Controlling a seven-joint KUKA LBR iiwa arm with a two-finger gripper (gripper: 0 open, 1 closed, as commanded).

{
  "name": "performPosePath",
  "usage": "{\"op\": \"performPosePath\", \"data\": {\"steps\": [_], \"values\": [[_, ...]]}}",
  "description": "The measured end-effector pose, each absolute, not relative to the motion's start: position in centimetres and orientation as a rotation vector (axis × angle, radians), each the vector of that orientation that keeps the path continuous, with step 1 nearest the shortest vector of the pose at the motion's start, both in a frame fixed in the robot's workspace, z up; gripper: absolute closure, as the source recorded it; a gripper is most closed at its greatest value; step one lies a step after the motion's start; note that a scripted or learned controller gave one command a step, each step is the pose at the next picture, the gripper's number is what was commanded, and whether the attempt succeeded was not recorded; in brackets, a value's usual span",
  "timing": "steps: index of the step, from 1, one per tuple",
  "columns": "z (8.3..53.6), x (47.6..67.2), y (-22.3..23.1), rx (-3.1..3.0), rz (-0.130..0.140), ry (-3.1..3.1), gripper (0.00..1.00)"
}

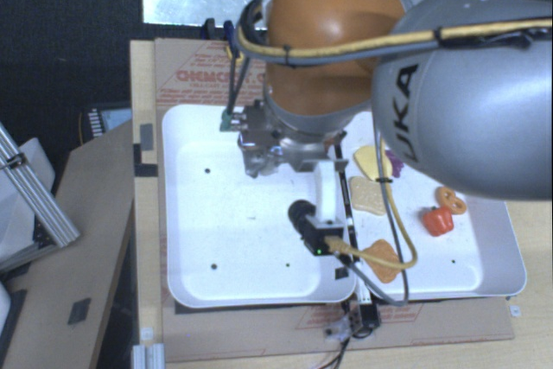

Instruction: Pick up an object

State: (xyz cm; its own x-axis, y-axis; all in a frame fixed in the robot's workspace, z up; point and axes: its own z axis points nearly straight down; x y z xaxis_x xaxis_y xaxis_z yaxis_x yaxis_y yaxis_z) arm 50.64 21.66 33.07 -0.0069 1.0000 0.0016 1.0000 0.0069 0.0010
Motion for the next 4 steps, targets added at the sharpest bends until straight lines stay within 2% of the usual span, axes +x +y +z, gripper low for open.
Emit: {"op": "performPosePath", "data": {"steps": [1,2,4], "values": [[8.4,49.9,23.4,-2.215,0.018,-2.220,1.00],[10.3,50.3,23.4,-2.219,0.001,-2.221,1.00],[12.3,50.4,23.4,-2.219,0.001,-2.220,1.00]]}}
